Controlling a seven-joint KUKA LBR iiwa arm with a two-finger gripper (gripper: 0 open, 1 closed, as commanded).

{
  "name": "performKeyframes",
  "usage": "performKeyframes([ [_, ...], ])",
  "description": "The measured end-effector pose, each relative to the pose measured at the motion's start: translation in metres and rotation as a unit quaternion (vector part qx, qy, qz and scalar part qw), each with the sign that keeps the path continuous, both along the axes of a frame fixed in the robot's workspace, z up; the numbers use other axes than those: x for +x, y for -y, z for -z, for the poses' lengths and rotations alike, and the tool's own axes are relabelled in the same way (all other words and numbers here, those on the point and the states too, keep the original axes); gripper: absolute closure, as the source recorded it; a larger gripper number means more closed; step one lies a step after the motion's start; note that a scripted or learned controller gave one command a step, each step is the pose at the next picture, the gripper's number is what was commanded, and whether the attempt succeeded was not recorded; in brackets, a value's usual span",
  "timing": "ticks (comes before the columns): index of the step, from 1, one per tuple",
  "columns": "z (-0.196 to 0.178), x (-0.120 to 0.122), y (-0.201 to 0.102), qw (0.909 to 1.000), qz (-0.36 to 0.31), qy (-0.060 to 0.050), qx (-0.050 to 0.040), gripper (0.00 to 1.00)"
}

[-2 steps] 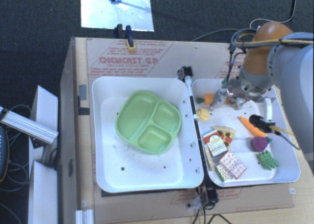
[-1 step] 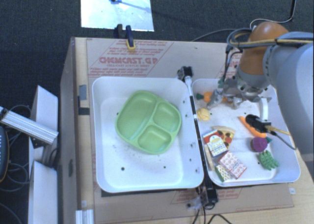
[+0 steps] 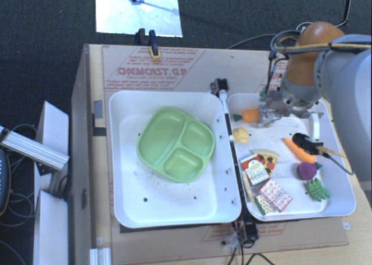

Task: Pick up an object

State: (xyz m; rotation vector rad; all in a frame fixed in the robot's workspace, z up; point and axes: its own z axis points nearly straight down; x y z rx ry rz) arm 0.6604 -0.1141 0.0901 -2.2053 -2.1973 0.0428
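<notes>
Robot arm reaching into the right bin (image 3: 343, 200) of toy food, near its far edge.

The end effector (image 3: 271, 114) sits low by the far rim, just beside a small orange toy (image 3: 250, 115); whether it is parted or closed cannot be told. The bare floor lies mid-bin; a carrot (image 3: 297, 149), purple piece (image 3: 306, 171) and cartons (image 3: 273, 195) crowd the near side. The left bin (image 3: 125, 211) holds a green divided plate (image 3: 176, 143).

A small orange toy (image 3: 250, 115) lies at the upper left of the right bin (image 3: 343, 200), center-right of the frame. Its green-tipped end points left. The gripper (image 3: 271, 115) stands just beside it.
</notes>
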Motion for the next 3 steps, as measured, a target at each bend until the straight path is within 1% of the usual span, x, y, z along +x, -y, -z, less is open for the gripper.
performKeyframes([
  [1, -0.0003, 0.0003, -0.0001, 1.0000, 0.000, 0.001, -0.0002, 0.00],
  [2, 0.0090, 0.0029, 0.0071, 1.0000, -0.004, 0.006, 0.0027, 0.00],
  [3, 0.0094, 0.0027, 0.0065, 1.0000, -0.004, 0.006, 0.0017, 0.00],
])
